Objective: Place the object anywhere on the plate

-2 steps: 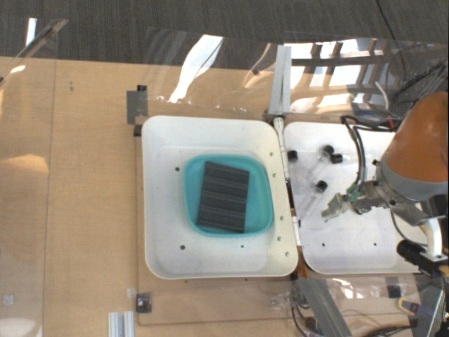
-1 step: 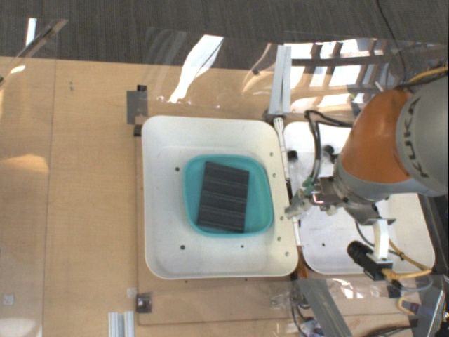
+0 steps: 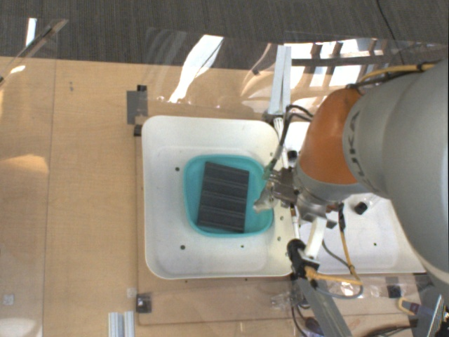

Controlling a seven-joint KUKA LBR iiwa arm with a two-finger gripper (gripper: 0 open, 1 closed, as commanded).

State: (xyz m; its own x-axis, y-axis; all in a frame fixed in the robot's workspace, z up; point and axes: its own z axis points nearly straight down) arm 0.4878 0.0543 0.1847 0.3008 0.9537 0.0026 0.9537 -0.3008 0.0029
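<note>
Block [image 3: 224, 199], dark and ribbed, lies flat on the teal plate [image 3: 192, 175] in the left bin [image 3: 163, 251]. We see the gripper [image 3: 269, 189] at the plate's right rim, and cannot tell its state. We judge placement done. We should lift straight up, avoiding the rim, so block and plate stay put.

right bin [image 3: 375, 248] mostly hidden by arm [image 3: 393, 139]

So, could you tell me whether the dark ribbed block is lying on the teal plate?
Yes, the dark ribbed block lies on the teal plate.
</note>
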